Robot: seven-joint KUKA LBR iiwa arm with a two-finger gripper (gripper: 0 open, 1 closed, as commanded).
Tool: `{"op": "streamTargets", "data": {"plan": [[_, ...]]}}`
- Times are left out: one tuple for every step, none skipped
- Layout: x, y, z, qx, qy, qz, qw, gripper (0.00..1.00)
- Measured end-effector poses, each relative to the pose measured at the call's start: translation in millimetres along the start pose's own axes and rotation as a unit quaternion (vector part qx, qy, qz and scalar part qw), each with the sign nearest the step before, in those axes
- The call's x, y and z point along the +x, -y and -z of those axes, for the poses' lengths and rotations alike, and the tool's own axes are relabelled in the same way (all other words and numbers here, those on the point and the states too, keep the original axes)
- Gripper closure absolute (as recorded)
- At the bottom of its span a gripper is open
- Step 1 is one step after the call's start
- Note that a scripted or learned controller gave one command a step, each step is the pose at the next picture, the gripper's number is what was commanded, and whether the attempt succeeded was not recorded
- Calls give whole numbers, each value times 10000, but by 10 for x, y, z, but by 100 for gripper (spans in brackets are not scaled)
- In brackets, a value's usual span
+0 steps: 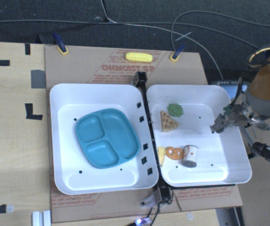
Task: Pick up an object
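The right bin (205,94) holds a green broccoli floret (175,109), a tan pizza slice (167,121), a pretzel (175,152), a small yellow piece (161,154) and a grey can (190,156) lying on its side. My gripper (218,126) hangs over the right side of this bin, to the right of the food and apart from all of it. Nothing shows between its fingers.
The left bin (64,95) holds a blue divided tray (107,137). A yellow corn-like object (138,57) lies on the cardboard behind the bins. Clamps (60,45) hold the cardboard's back edge. Cables run across the dark background.
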State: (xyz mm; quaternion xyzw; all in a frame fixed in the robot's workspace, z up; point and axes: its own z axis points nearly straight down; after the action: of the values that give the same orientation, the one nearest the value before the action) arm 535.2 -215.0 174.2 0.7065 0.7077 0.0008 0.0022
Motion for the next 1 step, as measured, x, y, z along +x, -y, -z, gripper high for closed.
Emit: {"op": "streamTargets", "data": {"plan": [[-90,14,589,-6,6,-4,10000,100]]}}
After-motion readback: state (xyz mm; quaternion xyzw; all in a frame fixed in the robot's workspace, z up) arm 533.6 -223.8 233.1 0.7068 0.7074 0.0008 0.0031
